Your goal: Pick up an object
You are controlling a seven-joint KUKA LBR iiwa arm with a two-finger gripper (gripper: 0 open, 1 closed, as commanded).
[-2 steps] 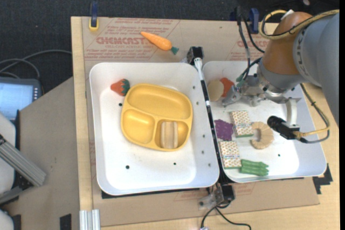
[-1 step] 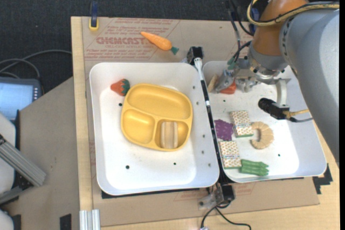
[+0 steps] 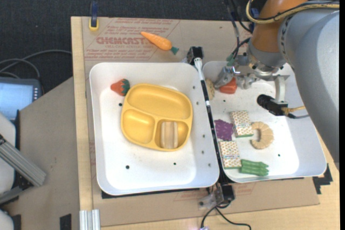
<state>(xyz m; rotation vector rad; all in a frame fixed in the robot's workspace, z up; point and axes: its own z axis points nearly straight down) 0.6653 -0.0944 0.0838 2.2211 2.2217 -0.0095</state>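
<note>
While the grey gripper [image 3: 230,77] hangs low over the far corner of the shallow white bin [image 3: 302,153] on the view's right, a small red plastic piece [image 3: 228,89] sits just beneath it, though whether the claw is open or closed I cannot tell. The smart play is to centre on it and drop straight, because the bin wall crowds close. The purple scrap [image 3: 222,127], checked cracker [image 3: 241,122], tan half-ring biscuit [image 3: 262,134] and green pod [image 3: 253,168] lie clear.

Yellow divided plate [image 3: 156,97]; orange carrot [image 3: 156,41], tipped green; red strawberry [image 3: 119,86] with green leaves; purple piece [image 3: 223,128]; green pod [image 3: 253,168]; tan half-ring [image 3: 262,135]; pale speckled crackers [image 3: 241,122]; white bins [image 3: 108,169]; grey arm [image 3: 318,62], orange band [image 3: 277,13].
</note>
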